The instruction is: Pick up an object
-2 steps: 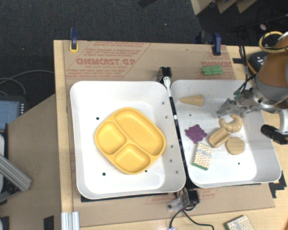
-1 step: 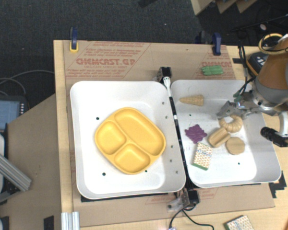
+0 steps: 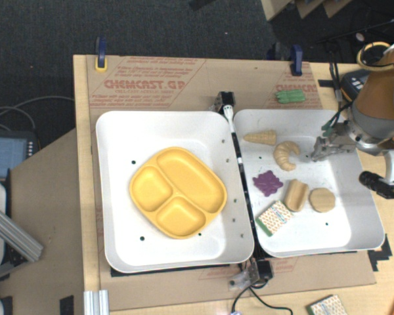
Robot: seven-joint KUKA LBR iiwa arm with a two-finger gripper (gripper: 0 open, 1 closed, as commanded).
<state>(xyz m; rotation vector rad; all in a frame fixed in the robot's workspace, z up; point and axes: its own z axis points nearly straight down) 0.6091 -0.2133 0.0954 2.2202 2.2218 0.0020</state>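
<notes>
The right bin (image 3: 354, 238) holds several small items: a beige cone-shaped piece (image 3: 261, 137), a croissant (image 3: 287, 155), a purple leafy piece (image 3: 268, 182), a tan cylinder (image 3: 295, 195), a round tan biscuit (image 3: 322, 199) and a flat green-edged packet (image 3: 274, 218). My gripper (image 3: 317, 151) hangs low over the right bin's upper part, just right of the croissant. Nothing shows between its fingertips. The grey arm with its orange band (image 3: 379, 97) comes in from the right edge.
The left bin (image 3: 118, 136) carries a yellow three-compartment tray (image 3: 177, 191). A green object (image 3: 290, 97) lies on the cardboard behind the right bin. Blue clamps (image 3: 101, 53) pin the board's back edge. A black clip (image 3: 225, 100) sits between the bins.
</notes>
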